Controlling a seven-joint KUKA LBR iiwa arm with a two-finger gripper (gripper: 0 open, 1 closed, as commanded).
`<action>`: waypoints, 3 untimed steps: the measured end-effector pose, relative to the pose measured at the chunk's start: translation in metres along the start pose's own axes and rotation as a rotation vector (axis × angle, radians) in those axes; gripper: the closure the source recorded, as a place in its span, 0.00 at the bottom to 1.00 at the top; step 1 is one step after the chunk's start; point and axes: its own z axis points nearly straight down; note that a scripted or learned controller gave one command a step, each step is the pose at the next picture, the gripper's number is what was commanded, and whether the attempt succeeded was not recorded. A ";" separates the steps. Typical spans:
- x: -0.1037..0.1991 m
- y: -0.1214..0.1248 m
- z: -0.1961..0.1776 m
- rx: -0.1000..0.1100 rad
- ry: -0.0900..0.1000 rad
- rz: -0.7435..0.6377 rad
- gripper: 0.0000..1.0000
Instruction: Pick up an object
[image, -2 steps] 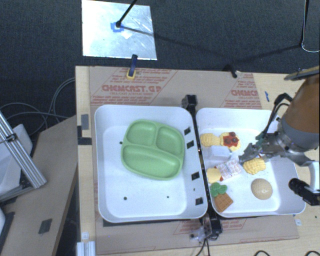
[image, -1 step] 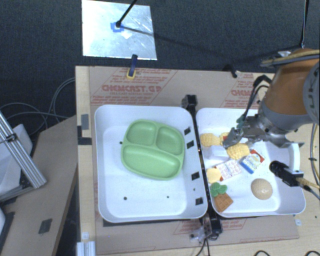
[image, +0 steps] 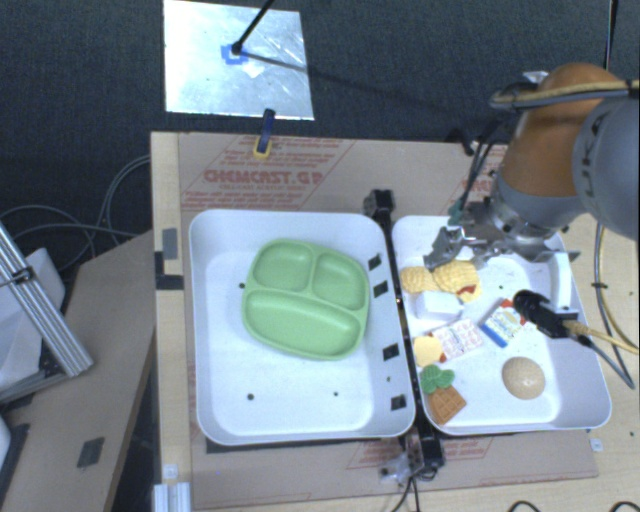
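1. The right bin (image: 590, 395) holds a heap of toy food; the left bin (image: 215, 400) holds a green tray (image: 305, 298).
2. The claw (image: 447, 250) hangs low over the back left of the right bin, right above the corn (image: 450, 275), a yellow cob lying near the bin's left wall.
3. Whether the claw is spread or closed I cannot tell; its tips blur into the cob, and nothing shows plainly clamped there. Contact looks likely but is not certain.
4. The corn is probably hollow plastic: light, stiff, a little slick, with a knobbly skin that helps grip. Best taken across its short width near the middle, so it does not pivot.
5. Neighbours crowd it: a white block (image: 436, 303) just in front and a blue packet (image: 500, 323) near to the right.
6. The egg (image: 523, 377) lies well apart, round and prone to slipping out.
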 end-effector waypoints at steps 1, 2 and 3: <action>0.009 0.023 0.001 0.002 0.000 0.001 1.00; 0.019 0.014 0.007 0.004 -0.001 0.001 1.00; 0.006 0.010 0.012 0.004 -0.001 0.007 1.00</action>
